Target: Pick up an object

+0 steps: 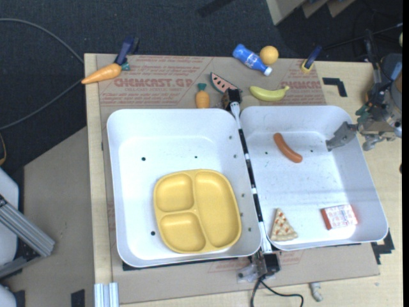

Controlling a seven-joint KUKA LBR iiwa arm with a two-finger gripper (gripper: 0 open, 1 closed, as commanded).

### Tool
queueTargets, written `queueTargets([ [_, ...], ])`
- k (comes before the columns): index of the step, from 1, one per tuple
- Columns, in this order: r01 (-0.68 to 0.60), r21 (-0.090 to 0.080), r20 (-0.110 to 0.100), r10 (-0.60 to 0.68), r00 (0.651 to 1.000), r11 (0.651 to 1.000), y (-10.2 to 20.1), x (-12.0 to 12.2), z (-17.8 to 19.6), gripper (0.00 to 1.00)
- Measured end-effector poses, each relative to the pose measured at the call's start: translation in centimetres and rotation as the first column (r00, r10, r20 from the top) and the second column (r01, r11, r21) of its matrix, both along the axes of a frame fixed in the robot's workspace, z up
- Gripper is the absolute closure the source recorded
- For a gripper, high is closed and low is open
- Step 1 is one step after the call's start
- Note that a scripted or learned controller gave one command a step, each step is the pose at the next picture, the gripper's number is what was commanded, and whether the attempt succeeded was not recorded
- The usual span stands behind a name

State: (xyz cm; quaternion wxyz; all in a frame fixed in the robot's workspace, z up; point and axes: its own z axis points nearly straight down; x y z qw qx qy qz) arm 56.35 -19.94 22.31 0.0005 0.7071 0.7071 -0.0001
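A pale wooden bench (64,190) stands on dark carpet and bears two shallow white bins side by side. The left bin (128,171) holds a yellow plastic plate with three compartments (197,210). The right bin (358,190) holds a red toy sausage (287,148) toward its far side, a toy pizza slice (282,226) at the near left and a small red-and-white packet (338,217) at the near right, all well apart. The grey gripper (348,136) hangs at the right bin's far right edge, its tips spread, nothing between them. Beyond the bins lie a toy banana (268,93), a blue bottle (249,58) and an orange carrot (102,74).
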Motion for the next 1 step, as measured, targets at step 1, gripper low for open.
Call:
queueTargets([
  [1, -0.001, 0.003, -0.003, 0.001, 1.0, 1.0, 5.09, 1.15, -4.94, 0.0],
])
